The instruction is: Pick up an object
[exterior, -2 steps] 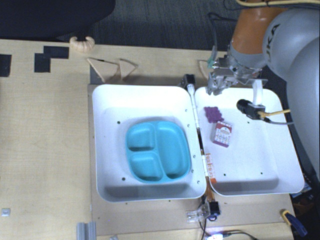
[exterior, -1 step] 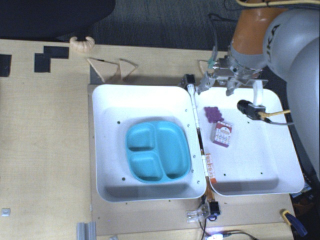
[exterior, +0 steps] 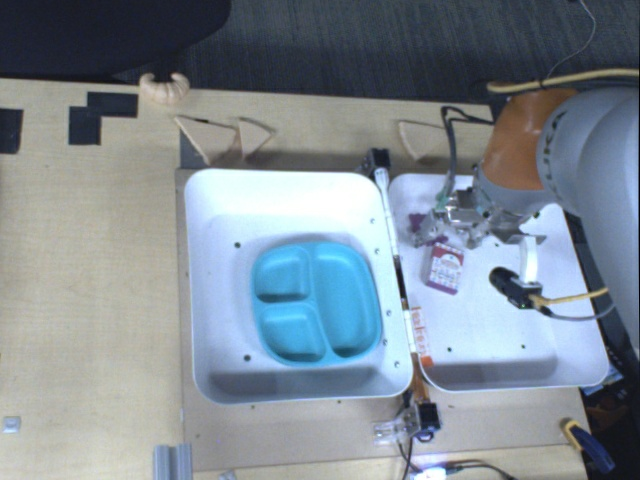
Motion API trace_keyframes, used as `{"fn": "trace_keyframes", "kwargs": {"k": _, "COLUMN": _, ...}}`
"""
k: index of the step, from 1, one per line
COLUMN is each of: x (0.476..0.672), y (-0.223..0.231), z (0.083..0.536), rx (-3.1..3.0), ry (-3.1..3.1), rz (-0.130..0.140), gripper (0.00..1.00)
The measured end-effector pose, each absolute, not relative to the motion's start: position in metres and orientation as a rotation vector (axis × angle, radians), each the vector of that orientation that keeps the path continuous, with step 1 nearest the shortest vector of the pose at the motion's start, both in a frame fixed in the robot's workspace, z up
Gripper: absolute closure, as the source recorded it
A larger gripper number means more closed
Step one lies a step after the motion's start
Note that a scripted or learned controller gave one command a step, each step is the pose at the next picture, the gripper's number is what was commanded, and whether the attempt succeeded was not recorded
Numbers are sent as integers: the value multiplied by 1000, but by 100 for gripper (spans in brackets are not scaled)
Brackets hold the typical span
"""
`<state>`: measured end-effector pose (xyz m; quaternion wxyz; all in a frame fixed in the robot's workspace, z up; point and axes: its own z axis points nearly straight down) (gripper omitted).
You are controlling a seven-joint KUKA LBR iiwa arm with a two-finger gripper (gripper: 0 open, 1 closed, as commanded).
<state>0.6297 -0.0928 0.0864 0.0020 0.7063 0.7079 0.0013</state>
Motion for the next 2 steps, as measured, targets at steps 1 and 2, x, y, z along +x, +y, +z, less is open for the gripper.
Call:
{"fn": "trace_keyframes", "kwargs": {"k": 1, "x": 632, "y": -92, "z": 99, "rx": 2212, "ry": 2220, "rz": 11, "gripper": 100}}
{"fn": "trace_keyframes", "kwargs": {"k": 2, "x": 576, "y": -44, "z": 186, "rx": 2215, "ry": 2226, "rz": 5, "gripper": 100}}
